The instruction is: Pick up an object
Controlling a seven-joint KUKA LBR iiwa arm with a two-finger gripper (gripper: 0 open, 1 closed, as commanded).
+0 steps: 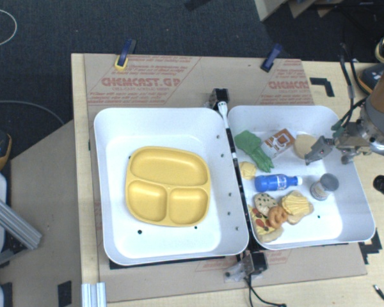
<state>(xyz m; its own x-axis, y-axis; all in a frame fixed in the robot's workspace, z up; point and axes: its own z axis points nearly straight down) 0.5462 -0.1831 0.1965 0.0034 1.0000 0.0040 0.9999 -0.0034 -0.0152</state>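
Glossy yellow three-compartment plate (pixel 168 185) lies in left bin (pixel 109 171). Right bin (pixel 355 203) holds blue bottle (pixel 275 183), green leafy toy (pixel 253 148), ridged snacks (pixel 296 204). Pincer (pixel 331 153) fingers apart, gripping nothing.

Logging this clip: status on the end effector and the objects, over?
End effector open, holding nothing, over right bin's far-right side. Blue bottle, green toy, small items unpicked. Yellow tray in left bin.

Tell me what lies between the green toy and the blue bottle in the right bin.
Nothing lies between them in the camera view: the green toy's lower tip ends just above the blue bottle, with a sliver of bare white bin floor there.
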